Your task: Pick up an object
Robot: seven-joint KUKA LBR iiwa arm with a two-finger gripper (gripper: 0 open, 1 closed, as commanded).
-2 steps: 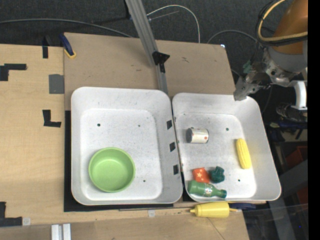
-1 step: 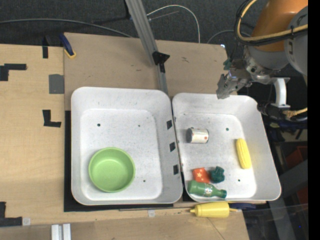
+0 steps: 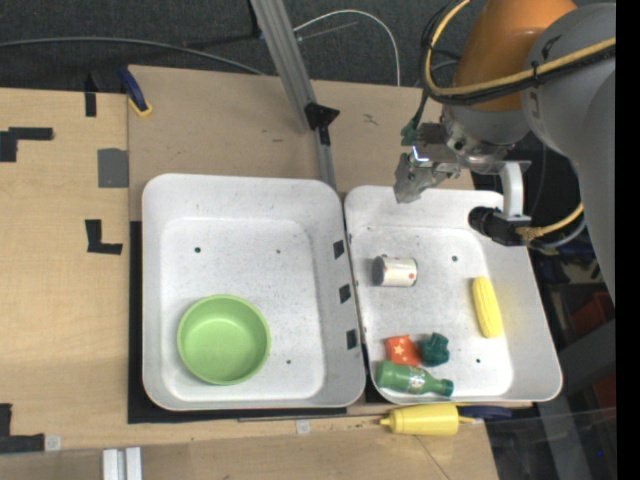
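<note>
The gripper hangs over the far rim of the right bin, near that bin's back left corner, and its fingers point down toward the rim. They look close together, with nothing between them, but the view is too coarse to settle whether they are open or closed, so I cannot tell. The grey arm with its orange band comes in from the right above it.

Several small things lie in the right bin, any of which could be picked. A small can lies on its side near the middle, white with a red band and a dark end facing left. A yellow corn cob lies lengthwise by the right wall, well apart from the can. Toward the near edge sit an orange-red piece and a dark green lump, just beside each other. In front of them a green bottle lies on its side, its neck pointing right, against the near wall.

The left bin holds a light green bowl, upright, in its near left part.

A yellow bottle lies on the bench just outside the right bin's near edge. A grey pole slants down to the gap between the bins
</note>
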